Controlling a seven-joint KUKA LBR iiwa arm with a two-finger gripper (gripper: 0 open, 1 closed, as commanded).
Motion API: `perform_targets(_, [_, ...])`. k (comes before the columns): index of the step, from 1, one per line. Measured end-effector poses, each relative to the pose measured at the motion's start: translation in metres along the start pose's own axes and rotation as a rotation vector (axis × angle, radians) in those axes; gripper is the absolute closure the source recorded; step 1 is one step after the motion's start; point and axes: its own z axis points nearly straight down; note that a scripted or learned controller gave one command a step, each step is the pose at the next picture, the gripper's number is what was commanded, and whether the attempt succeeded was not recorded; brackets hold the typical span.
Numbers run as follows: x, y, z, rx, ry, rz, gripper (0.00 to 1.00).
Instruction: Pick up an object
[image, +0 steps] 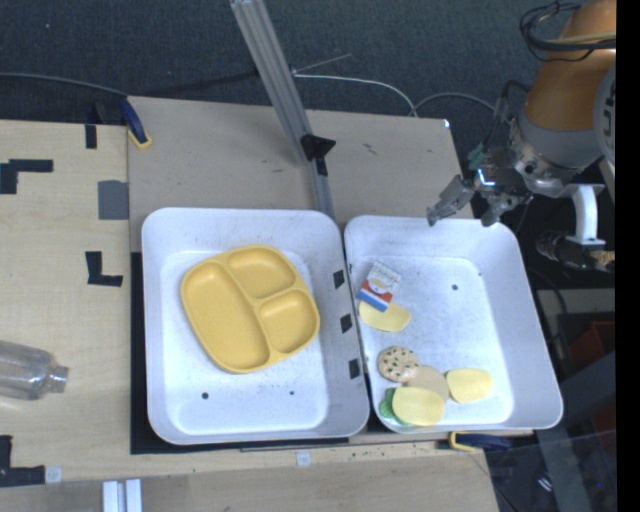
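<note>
Bench: pale wood board (400, 150) over dark carpet, two shallow white bins side by side on it. A clear plastic bottle (28, 372) lies on the bench at the view's left edge, partly cut off.

Left bin (165, 300): one yellow divided tray (250, 308), three compartments, lying flat near the centre.

Right bin (520, 330): a small white packet with red and blue print (379, 285) near the left wall, its lower edge touching a yellow chip-shaped piece (386, 318). Toward the front: a chocolate-chip cookie (397, 362), a beige round piece (430, 380), a yellow oval piece (469, 384), and a yellow-green disc (417, 406) overlapping something green beneath it, mostly hidden.

Gripper (462, 205): above the right bin's far rim, clear of all items, nothing between the fingers. Fingers look dark and foreshortened; cannot tell their spread. Arm's upper part is cut off at the top right.
</note>
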Motion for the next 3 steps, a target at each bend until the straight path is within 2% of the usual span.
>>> perform_targets(1, [0.002,0.000,-0.010,0.000,0.001,-0.003,1.00])
perform_targets(2, [0.003,0.001,-0.019,0.001,0.003,-0.006,1.00])
perform_targets(3, [-0.071,-0.045,0.174,0.009,-0.001,0.004,1.00])
